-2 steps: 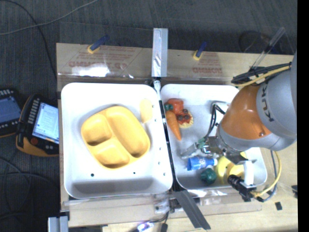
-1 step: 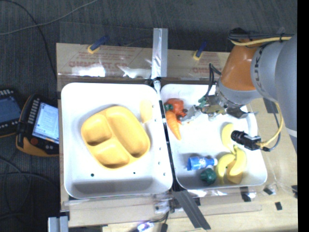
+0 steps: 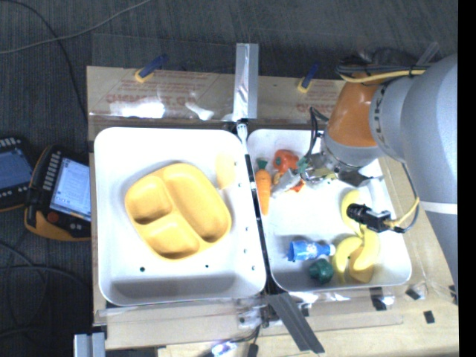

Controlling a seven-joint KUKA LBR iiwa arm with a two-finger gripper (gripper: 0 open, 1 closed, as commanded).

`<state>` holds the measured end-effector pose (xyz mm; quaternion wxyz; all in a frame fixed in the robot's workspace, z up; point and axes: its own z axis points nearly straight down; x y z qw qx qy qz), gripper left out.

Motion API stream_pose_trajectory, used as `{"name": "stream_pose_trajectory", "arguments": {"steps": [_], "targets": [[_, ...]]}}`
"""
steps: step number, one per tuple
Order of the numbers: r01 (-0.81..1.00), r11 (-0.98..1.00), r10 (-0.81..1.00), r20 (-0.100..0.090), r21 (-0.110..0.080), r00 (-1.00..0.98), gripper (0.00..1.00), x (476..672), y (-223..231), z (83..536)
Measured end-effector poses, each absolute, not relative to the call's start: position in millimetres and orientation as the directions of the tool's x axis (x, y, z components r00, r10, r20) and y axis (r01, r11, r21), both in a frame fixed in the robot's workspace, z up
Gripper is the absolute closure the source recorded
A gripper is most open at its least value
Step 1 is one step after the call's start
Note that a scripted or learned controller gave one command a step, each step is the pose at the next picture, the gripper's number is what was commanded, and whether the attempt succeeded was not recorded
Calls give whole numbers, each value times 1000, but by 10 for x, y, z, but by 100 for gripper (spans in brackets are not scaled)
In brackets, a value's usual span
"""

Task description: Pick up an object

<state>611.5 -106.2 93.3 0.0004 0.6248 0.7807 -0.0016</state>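
Reaching in from your right, the arm (image 3: 416, 125) sets its hand (image 3: 316, 168) low over the right bin (image 3: 297, 274), near the carrot (image 3: 262, 188) and orange toy (image 3: 285, 159). You cannot tell its grip state. The left bin (image 3: 111, 274) holds a yellow tray (image 3: 176, 209).

Your widest free floor in the right white bin (image 3: 279, 274) is its centre. Around it stand a plastic carrot (image 3: 263, 187) at 10 o'clock, a blue bottle (image 3: 304, 250) and dark green lump (image 3: 322, 271) at 6, yellow bananas (image 3: 357, 253) at 4. In the left white bin (image 3: 111, 222), a yellow divided tray (image 3: 177, 209) blocks the centre; the rim strips stay passable.
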Motion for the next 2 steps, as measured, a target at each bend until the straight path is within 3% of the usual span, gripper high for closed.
{"name": "stream_pose_trajectory", "arguments": {"steps": [1, 2], "targets": [[976, 219, 976, -1, -4, -219, 100, 6110, -1057, 1016], [966, 258, 966, -1, -1, -258, 100, 6328, -531, 2148]]}}
